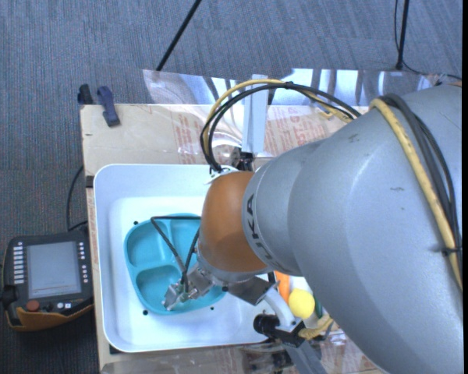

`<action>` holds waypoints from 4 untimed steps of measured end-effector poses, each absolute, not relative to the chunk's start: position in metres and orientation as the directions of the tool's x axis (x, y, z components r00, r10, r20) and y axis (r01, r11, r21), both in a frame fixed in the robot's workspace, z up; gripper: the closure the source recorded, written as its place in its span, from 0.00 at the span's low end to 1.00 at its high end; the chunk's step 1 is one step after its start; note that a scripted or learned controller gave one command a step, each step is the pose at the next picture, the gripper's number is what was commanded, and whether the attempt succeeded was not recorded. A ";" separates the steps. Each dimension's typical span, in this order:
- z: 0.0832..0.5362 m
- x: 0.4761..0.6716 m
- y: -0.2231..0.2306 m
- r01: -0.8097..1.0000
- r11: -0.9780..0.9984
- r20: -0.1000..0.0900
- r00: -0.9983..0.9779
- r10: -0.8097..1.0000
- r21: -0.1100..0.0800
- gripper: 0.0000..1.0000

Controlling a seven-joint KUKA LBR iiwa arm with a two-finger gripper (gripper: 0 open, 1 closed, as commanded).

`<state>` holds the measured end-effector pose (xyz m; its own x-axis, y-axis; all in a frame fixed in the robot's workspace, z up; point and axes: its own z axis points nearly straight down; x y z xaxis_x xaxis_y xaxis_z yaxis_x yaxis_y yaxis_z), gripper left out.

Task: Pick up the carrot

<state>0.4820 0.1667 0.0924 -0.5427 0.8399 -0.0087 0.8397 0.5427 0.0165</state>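
Carrot [283,285]: orange sliver beside arm; probably light, stiff, smooth; grip mid-length. Gripper [177,293]: over teal divided tray [144,248]; opening indiscernible.

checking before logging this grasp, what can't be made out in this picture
- Carrot: an orange sliver past the arm; the arm hides the rest.
- End effector: over the teal tray, too small to judge.
- Second bin: under the arm.
- Yellow object: partly covered, unidentifiable.

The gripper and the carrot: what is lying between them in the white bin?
In the camera view, the gripper hangs over the teal divided plate. Between it and the carrot, a little orange beside a yellow object, the arm's grey wrist parts cover the bin.
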 end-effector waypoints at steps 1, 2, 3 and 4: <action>0.092 0.482 0.223 0.884 0.467 -0.010 -0.467 0.884 0.013 0.00; 0.197 0.566 0.141 0.856 0.517 -0.005 -0.517 0.856 0.008 0.00; 0.203 0.506 0.068 0.844 0.536 0.000 -0.536 0.844 -0.004 0.00; 0.185 0.475 0.011 0.894 0.449 0.002 -0.449 0.894 -0.006 0.00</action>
<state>0.4747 0.0106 0.1854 -0.4490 0.8935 0.0024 0.8935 0.4490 -0.0061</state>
